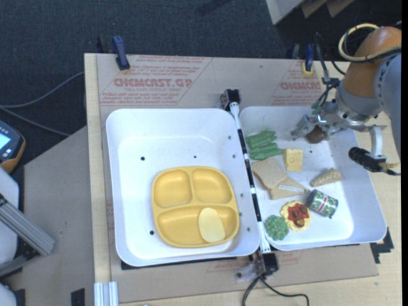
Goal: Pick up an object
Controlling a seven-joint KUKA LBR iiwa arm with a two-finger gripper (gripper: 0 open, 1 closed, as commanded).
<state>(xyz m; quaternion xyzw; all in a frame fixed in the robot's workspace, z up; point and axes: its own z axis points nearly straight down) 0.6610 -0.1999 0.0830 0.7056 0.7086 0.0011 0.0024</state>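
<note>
My gripper (310, 131) hangs low at the right bin's (363, 231) far edge, fingers' state I cannot tell, with the cheese (294, 159) just nearer and left.

Two bins side by side on a bench (191, 75), touching along their inner walls. In the left bin (127, 139), toward its near right corner: a compartment tray (185, 196), with an oval piece (212, 225) lying in its near compartment, right of centre. In the right bin (363, 228), by the left wall toward the far side: a bunch of beans (262, 144). Right of that, a cheese cube (294, 159). Nearer, against the left wall: bread slices (274, 176), overlapping. Right of the bread, a wedge (326, 178). Nearer again, a can (322, 204) lying on its side, a pizza slice (296, 214) just left of it, and broccoli (276, 227) at the near left corner. Over the far right part of that bin: the gripper (313, 131).
</note>
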